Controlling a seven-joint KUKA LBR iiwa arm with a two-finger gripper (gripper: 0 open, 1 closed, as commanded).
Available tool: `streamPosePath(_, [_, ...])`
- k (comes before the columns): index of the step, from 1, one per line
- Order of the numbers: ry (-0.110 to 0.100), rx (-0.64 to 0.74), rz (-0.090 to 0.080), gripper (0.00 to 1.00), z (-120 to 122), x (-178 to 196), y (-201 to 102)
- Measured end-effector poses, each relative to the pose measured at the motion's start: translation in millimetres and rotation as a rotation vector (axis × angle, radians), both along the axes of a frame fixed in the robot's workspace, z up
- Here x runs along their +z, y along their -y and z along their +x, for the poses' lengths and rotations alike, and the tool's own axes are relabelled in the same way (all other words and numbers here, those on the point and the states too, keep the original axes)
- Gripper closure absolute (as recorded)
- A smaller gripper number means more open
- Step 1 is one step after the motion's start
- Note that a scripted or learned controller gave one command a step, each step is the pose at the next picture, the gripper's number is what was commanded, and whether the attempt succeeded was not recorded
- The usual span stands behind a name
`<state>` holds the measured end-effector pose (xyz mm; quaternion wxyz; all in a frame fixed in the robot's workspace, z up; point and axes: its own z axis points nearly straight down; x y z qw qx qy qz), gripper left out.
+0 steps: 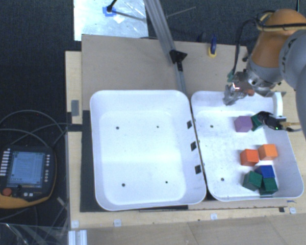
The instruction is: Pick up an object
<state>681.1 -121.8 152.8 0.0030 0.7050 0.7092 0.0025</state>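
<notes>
The arm (296, 60) is showing a smooth grey shell, rounded and bulky, with a broad orange band (275, 40) wrapping it above the wrist — the orange is looking glossy, catching light along its top. Black cables (240, 40) are looping along the band's left side. Below the band, the wrist is narrowing into a grey metallic collar, and the gripper (233, 93) is appearing as a small, dark grey block — a tiny reddish spot is glowing on it, with an orange-red patch just to its right.
</notes>
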Motion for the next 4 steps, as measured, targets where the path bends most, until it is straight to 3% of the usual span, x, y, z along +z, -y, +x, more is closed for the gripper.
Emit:
streamPosePath(1, [0.002,0.000,-0.001,1.00,3,65,-6])
streamPosePath(2, [-0.002,-0.001,0.000,1.00,5,89,-6])
streamPosePath(4, [-0.009,0.002,0.002,1.00,-58,99,-87])
